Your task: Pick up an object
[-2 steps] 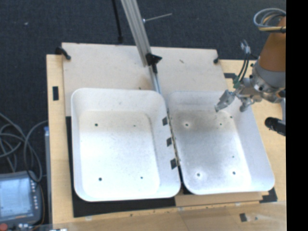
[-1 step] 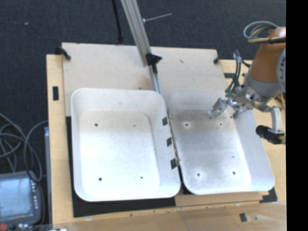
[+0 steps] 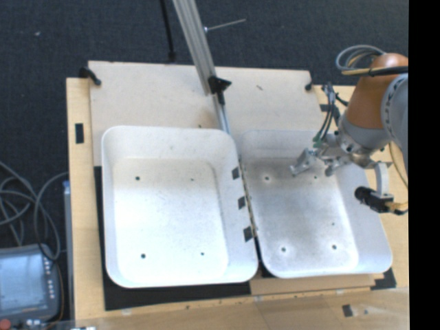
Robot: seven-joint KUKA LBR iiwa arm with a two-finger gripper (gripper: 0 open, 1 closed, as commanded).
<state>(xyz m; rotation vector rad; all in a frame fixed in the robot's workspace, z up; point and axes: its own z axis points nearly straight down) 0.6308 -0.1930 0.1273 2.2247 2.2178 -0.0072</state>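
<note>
My gripper (image 3: 315,165) hangs over the back part of the right white bin (image 3: 371,253), close to its far wall. Its two metal fingers (image 3: 300,163) are spread apart and open, and I see nothing between them. The grey wrist with its orange band (image 3: 375,91) reaches in from the right edge. The left white bin (image 3: 117,184) lies beside it, on the other side of the shared divide.
A slanted aluminium post (image 3: 196,40) rises from behind the bins, near the gap between them. A black fitting with cable (image 3: 371,199) sits at the right bin's right rim. The wooden bench (image 3: 151,95) extends behind; a small screen (image 3: 24,284) sits bottom left.
</note>
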